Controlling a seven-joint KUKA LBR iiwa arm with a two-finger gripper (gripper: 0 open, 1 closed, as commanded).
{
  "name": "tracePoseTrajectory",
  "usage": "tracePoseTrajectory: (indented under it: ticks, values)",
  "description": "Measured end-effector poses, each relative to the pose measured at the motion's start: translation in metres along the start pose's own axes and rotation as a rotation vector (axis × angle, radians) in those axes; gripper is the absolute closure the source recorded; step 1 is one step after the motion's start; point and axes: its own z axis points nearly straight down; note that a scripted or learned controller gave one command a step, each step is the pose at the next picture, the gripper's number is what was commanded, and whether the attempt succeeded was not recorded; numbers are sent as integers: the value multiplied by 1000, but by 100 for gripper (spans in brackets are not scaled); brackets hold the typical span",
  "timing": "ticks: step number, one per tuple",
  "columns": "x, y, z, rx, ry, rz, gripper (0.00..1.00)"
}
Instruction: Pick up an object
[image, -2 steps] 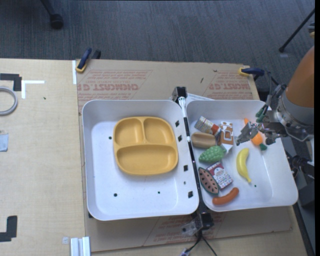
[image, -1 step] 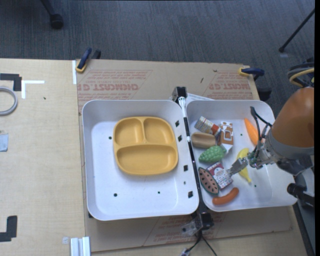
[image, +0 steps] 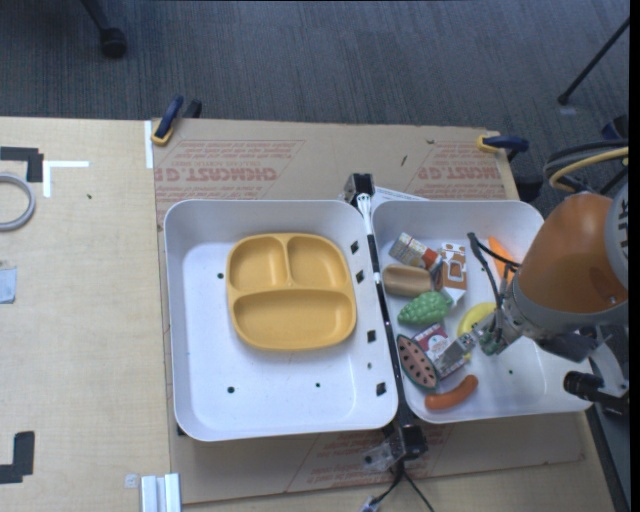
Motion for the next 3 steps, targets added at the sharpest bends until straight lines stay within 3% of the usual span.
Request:
tracePoseTrajectory:
  ticks: [1, 2, 3]
  values:
    - [-8, 53, 1, 1, 3, 111, 0]
    - [-26, 95, 1, 1, 3, -565, 0]
    - [-46, 137, 1, 3, 3, -201, 0]
